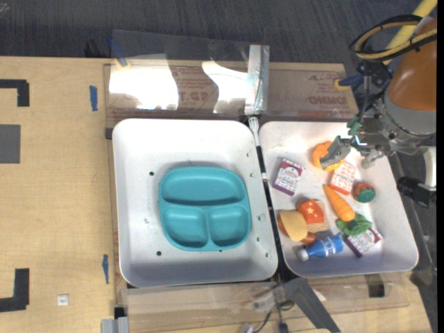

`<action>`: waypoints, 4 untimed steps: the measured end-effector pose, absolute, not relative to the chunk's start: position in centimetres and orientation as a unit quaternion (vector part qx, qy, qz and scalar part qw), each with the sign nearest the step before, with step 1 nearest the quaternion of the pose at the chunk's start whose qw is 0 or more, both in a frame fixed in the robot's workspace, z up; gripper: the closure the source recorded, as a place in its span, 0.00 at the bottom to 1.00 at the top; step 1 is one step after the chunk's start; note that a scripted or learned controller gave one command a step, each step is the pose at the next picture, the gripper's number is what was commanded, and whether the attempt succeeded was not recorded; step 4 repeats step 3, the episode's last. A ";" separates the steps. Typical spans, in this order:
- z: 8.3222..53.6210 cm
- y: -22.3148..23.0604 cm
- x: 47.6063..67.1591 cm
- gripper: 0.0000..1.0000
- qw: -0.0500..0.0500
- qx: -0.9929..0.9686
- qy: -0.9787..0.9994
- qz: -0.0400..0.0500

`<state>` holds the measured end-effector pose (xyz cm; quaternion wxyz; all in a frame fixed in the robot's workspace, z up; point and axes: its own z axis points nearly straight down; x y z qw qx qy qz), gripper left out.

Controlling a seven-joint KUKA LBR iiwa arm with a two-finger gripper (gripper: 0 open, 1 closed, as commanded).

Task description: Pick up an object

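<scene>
Just left of the fingers [355, 150], an orange toy [322, 154].

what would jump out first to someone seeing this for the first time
The teal divided tray, alone in the left bin, draws the eye first. Next comes the heap of small bright toys in the right bin, such as a carrot and a blue bottle. The tool hovers over that bin's far side.
</scene>
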<state>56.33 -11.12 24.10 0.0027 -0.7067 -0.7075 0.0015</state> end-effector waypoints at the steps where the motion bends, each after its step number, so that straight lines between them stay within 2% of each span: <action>1: 12.5 -16.4 51.6 0.00 0.005 -0.713 -0.701 0.004; 2: 8.9 -16.8 53.1 0.00 0.000 -0.742 -0.670 -0.002; 3: 9.8 -16.8 53.2 1.00 0.000 -0.743 -0.669 -0.003; 4: 9.8 -16.8 53.2 1.00 0.000 -0.743 -0.669 -0.003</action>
